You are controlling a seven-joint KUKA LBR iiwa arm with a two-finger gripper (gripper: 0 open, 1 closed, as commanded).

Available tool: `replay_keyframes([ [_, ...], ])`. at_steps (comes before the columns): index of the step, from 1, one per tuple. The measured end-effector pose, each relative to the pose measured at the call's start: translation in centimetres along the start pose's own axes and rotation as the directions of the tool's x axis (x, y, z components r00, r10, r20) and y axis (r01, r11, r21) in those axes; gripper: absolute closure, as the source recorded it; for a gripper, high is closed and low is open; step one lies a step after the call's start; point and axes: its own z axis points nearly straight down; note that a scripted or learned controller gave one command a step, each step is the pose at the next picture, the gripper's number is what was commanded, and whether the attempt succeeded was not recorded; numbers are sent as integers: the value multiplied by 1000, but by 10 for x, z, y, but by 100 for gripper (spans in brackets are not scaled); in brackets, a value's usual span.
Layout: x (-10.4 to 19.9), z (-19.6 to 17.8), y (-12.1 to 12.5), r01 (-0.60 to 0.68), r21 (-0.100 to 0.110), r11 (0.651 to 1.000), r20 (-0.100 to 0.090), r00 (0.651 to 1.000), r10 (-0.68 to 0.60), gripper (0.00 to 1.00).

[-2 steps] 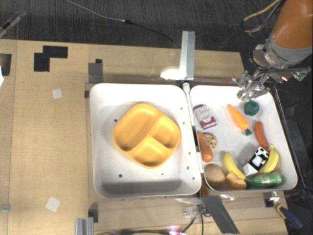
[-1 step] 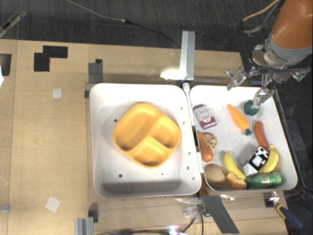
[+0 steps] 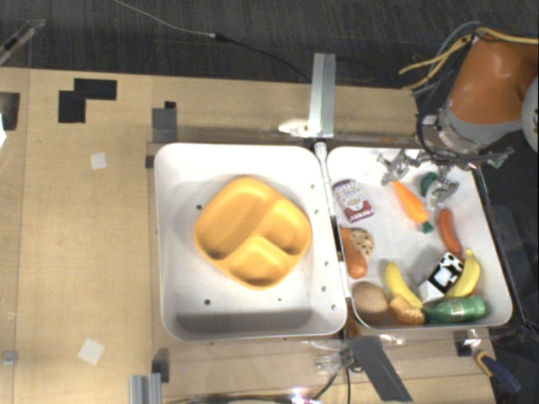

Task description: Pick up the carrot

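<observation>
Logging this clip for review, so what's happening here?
The grey arm's claw hangs low over the back of the right bin, its fingers open on either side of the carrot's upper end. The carrot lies on the bin floor, not lifted. Bananas, a green bottle and other toy food crowd the near end. The left bin holds a yellow divided plate.

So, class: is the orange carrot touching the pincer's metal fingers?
Cannot tell. In the camera view the silver fingers flank the orange carrot's upper end in the right white bin, but neither contact nor a gap shows plainly.

no readable text, labels or numbers
</observation>
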Motion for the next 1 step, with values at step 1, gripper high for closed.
replay_keyframes([
  [1, -16, 34, 32, -13, 24, 1000, 10, 1000, 13, 0],
])
